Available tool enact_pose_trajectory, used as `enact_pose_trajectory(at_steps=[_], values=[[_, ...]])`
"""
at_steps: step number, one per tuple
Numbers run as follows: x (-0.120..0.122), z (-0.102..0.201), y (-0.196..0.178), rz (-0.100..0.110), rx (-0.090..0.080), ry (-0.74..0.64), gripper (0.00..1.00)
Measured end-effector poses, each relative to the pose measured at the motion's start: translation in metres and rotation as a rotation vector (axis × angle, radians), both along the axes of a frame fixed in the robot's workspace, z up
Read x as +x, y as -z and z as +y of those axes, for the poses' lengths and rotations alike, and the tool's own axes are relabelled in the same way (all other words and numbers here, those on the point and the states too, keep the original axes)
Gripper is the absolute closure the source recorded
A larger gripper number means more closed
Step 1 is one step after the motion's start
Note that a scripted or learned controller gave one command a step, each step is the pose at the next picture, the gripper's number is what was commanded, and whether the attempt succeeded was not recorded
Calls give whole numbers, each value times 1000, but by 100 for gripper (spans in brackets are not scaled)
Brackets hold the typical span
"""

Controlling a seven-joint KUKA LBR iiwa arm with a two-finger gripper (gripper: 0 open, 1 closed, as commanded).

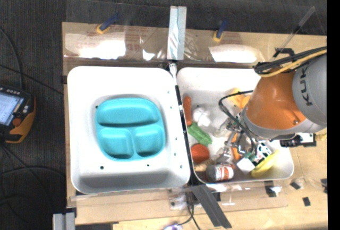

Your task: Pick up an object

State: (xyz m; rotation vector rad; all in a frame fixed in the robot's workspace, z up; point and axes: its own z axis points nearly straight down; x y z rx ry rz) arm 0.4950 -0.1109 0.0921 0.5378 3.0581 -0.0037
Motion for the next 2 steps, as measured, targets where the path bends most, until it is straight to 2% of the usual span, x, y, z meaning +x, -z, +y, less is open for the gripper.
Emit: enact_pose_trajectory(at_steps=[1,2], values=[[99,-44,2,17,5,-42,0],[55,-8,2,22,5,-43,0]])
